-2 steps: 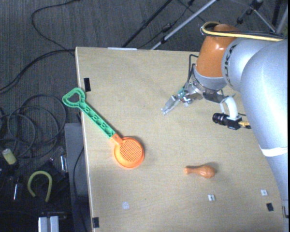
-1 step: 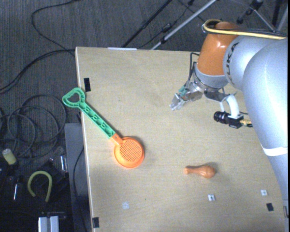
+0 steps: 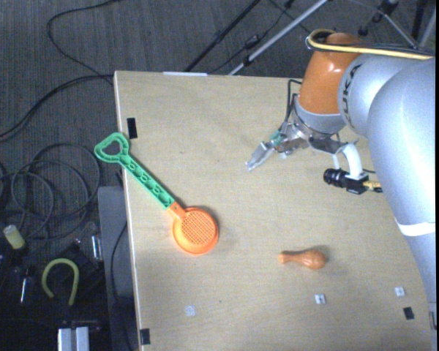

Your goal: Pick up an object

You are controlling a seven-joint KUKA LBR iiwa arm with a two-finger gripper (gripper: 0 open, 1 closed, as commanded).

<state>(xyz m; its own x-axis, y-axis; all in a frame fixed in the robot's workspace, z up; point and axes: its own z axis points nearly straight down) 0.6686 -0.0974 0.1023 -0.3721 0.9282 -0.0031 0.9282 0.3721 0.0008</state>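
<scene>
Your gripper (image 3: 257, 157) hovers over bare bench, fingers apart and empty, so nothing is picked yet. The orange drumstick toy (image 3: 304, 258) lies nearer you; the green-handled strainer (image 3: 166, 202) rests left.

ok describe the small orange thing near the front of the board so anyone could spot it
Start at the tan board and find the green-handled strainer on its left side. Right of the strainer's orange mesh head lies a small orange pear-shaped piece, alone on bare board. It is solid and smooth with a narrow neck, no handle or mesh.
</scene>
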